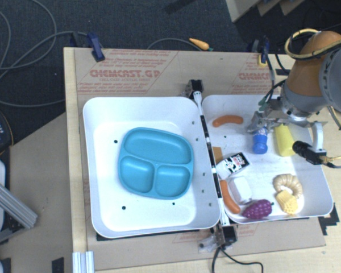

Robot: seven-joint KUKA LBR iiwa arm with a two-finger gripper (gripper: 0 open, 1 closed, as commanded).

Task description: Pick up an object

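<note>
Gripper (260, 128) is down over the blue bottle (260, 142) near the right bin's (324, 193) far edge; can't tell its grasp state. The yellow bottle (283, 139) sits just beside it, so a bump could knock either away.

Sitting side by side on the bench: two white bins, the left bin (102, 152) at nine o'clock, the right bin (318, 181) at three. Lying in the left: one blue divided plate (155, 162). Crowding the right: two sausages (228, 120), one blue bottle (260, 141), one yellow block (284, 140), one black-and-white packet (233, 164), one white tub (240, 187), one purple grape bunch (257, 209), one tan pastry (287, 182), one yellow corn piece (288, 202).
</note>
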